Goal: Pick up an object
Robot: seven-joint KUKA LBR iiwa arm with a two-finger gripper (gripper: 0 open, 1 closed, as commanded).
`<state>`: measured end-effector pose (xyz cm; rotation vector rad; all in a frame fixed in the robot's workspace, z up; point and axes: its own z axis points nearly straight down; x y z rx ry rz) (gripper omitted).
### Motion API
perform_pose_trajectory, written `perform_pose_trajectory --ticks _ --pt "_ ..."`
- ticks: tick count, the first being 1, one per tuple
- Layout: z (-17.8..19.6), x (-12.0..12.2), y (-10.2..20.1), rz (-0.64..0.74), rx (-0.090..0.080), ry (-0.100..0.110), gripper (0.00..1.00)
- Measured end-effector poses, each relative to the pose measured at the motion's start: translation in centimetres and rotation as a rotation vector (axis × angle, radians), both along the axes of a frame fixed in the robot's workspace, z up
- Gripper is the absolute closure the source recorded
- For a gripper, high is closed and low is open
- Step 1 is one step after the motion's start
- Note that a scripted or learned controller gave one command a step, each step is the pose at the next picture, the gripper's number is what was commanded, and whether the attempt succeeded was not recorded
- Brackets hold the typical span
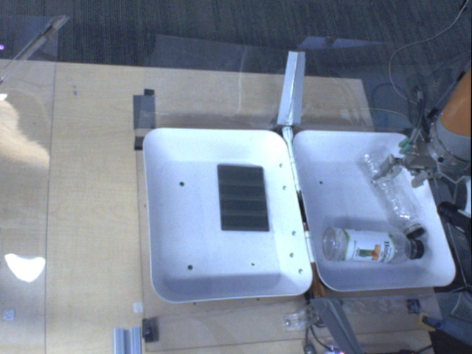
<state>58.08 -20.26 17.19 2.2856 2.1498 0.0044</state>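
Inside, the right bin [435,268] holds a lying bottle [366,245]; the left bin [169,198] a dark pad [243,198]; end effector [413,157] state unclear.

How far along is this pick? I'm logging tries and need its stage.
Done: the gripper has reached the right bin, at its far right edge above a crumpled clear plastic piece. In hand: nothing visibly lifted; whether it grips the plastic cannot be told. The bottle lies on its side on the bin floor, and the dark pad rests in the left bin. Left: a secure grasp and the lift.
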Motion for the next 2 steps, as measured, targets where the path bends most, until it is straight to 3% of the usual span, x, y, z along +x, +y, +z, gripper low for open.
perform_pose_trajectory --ticks 1,2 --pt "-7.3 2.4 0.0 0.123 -0.002 -0.004 0.0" --pt "-8.2 8.7 -0.2 0.18 0.0 0.002 0.0"
